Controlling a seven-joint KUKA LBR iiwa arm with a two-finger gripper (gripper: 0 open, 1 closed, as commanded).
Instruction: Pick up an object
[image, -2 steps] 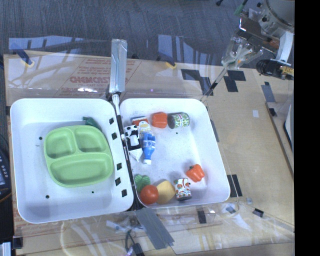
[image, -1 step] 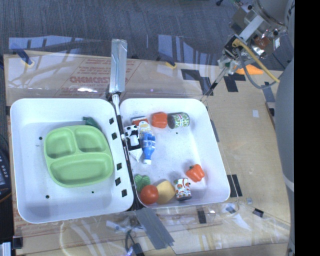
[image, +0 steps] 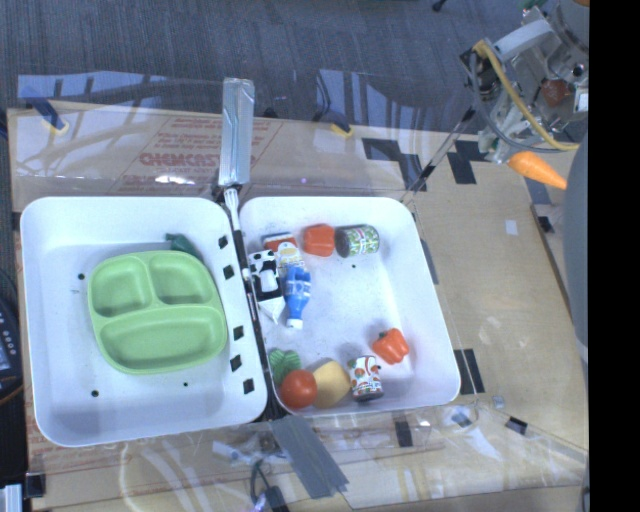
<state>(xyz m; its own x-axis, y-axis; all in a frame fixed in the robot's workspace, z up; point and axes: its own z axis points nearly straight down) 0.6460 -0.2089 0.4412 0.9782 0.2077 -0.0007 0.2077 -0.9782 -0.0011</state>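
Two white bins sit side by side: the left bin (image: 50, 400) holds a green divided plate (image: 157, 309), the right bin (image: 425, 300) the small toys, gathered for picking. The gripper (image: 520, 115) hangs top right (open or shut, I cannot tell). The blue bottle (image: 296, 292) lies flat, long axis near-vertical in the view.

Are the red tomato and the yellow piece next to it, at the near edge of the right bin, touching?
Touching. The camera view shows the red tomato pressed against the yellow piece with no white bin floor between them, in the right bin.
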